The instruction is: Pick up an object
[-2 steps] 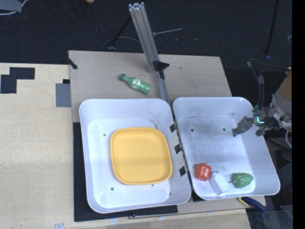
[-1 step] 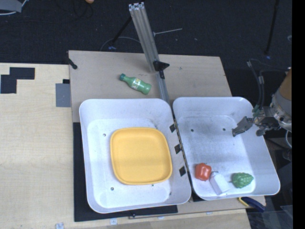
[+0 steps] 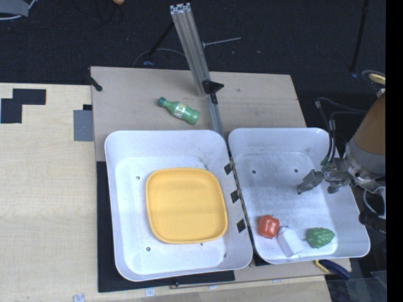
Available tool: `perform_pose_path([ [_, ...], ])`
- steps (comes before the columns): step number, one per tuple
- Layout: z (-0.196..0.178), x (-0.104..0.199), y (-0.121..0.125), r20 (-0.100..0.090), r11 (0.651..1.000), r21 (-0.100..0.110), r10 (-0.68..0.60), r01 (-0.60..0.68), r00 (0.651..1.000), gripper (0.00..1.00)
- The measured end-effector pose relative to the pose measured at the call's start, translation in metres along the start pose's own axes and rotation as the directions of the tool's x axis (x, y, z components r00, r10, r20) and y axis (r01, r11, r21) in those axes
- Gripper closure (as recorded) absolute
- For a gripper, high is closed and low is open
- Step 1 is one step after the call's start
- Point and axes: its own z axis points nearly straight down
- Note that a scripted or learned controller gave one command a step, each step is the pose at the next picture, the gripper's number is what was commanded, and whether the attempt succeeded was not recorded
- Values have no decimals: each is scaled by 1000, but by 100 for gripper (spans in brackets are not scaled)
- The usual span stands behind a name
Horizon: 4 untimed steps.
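Note:
My gripper (image 3: 322,184) hangs low over the right part of the right bin (image 3: 271,145), its two grey fingers spread open with nothing between them. Near that bin's front edge lie a red pepper (image 3: 267,226), a small white bottle (image 3: 289,241) and a green leafy toy (image 3: 320,236); all three sit in front of the gripper and apart from it. A yellow square plate (image 3: 186,204) lies flat in the left bin (image 3: 119,153).
A green bottle (image 3: 179,110) lies on its side on the bench behind the left bin. A slanted aluminium post (image 3: 192,39) rises from behind the seam between the bins. Black clips (image 3: 234,195) join the two bins. Cables hang near the arm at the right.

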Motion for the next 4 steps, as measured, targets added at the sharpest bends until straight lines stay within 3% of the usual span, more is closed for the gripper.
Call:
perform_pose_path([
  [1,53,1,-1,0,1000,-1,0,0,1000,0],
  [2,40,0,0,1,1000,-5,2,-1,1000,100],
  [4,-73,-4,-7,3,1000,-9,2,-2,1000,100],
])
